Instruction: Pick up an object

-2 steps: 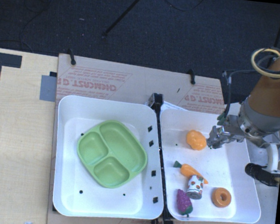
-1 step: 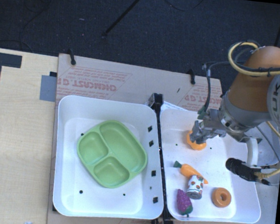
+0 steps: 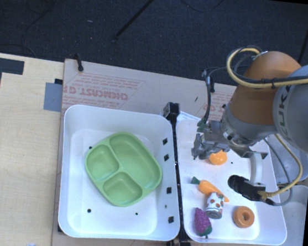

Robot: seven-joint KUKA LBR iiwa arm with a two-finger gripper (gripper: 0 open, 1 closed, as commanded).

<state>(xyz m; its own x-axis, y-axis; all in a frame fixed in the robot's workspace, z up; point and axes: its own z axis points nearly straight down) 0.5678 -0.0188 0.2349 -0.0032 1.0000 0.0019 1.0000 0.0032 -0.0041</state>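
We see two shallow white plastic bins side by side on the pale wooden bench [image 3: 11,152], resting on a sheet of printed cardboard [image 3: 113,89].

The left white bin [image 3: 70,215], in the centre of the frame, holds a single light green plastic divided plate [image 3: 123,169] with three compartments, lying flat and turned at an angle.

The right white bin [image 3: 274,232], at the lower right of the frame, holds several small toy pieces. Near its upper middle lies a small rounded orange fruit-shaped piece [image 3: 217,157]. Below it, towards the middle of the bin, we see an orange toy carrot with a green top [image 3: 208,186], lying aslant. Just beneath the carrot, touching or nearly touching it, stands a small white can with a printed label [image 3: 214,205]. To the lower left of the can is a purple bunch of toy grapes [image 3: 202,222], close beside it. To the right of the can, apart from it, sits an orange-brown ring-shaped toy doughnut [image 3: 243,217].

The grey arm with its orange band [image 3: 269,72] comes in from the upper right of the frame. Its end effector [image 3: 202,149] hangs low over the upper part of the right bin, just to the left of the rounded orange piece. We cannot tell how wide it stands, and we see nothing held in it.
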